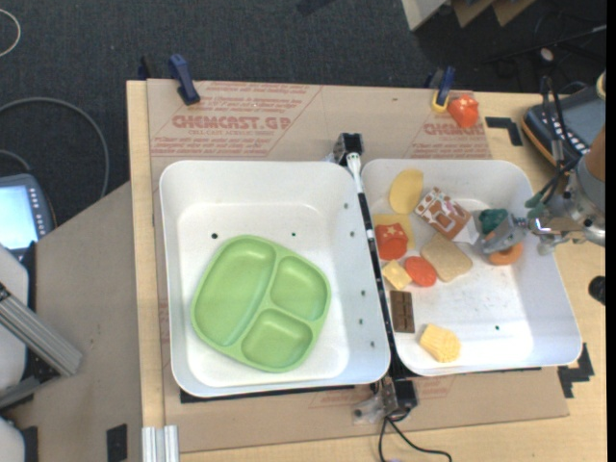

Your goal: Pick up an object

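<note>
The right bin holds several toy foods. Among them are a yellow oval piece, a red-and-white checkered block, an orange-red block and a tan bread slice. There are also a red tomato, a small yellow chunk, a brown chocolate bar and a yellow cheese wedge. My gripper reaches in from the right, low over the bin's right half. It sits right by a teal piece and an orange piece.
The left bin holds a green divided plate. An orange toy lies on the board behind the right bin, beside a blue clamp. Another clamp stands at the back left. A black divider clip sits between the bins.
</note>
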{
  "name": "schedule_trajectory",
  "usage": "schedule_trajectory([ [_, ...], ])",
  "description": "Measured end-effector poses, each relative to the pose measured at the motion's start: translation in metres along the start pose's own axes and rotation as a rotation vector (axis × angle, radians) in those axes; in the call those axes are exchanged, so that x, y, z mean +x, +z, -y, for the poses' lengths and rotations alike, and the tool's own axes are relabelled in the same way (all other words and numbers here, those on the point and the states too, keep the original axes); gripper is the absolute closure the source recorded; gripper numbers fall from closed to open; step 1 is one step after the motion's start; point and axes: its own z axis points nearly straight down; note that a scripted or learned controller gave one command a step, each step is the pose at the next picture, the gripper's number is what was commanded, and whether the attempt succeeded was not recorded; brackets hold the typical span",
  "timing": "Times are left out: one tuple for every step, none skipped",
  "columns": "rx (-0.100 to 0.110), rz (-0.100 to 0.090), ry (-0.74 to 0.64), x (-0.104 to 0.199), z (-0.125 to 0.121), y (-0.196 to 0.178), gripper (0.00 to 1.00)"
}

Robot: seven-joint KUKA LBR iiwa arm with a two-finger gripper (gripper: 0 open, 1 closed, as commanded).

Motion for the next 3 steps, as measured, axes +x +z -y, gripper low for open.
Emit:
schedule_trajectory([
  [-0.003, 0.001, -0.001, 0.000, -0.001, -0.011, 1.00],
  [-0.005, -0.002, -0.009, 0.083, -0.014, -0.045, 1.00],
  [-0.009, -0.002, -0.007, 0.136, 0.037, -0.132, 1.00],
])
